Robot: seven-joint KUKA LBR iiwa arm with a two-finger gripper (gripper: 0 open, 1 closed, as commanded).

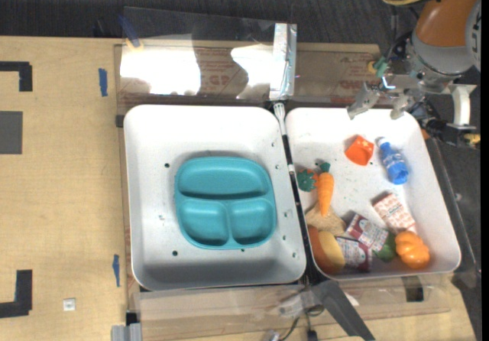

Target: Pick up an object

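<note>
My gripper [380, 105] hangs over the far edge of the right bin [435, 179], its two fingers spread apart with nothing between them. Just below it lie an orange cup [359, 150] and a blue bottle [393, 162]. Further toward the front of that bin are a carrot [325, 189], a small pink-and-white carton [393, 212], a foil snack packet [362, 237], an orange fruit [412, 249] and a yellowish pear-like piece [328, 246].
The left bin [153, 141] holds a teal divided plate [225, 199]. A shiny clear panel [206, 64] stands behind the bins. The divider [289, 179] separates the two bins. Cardboard bench surface lies to the left.
</note>
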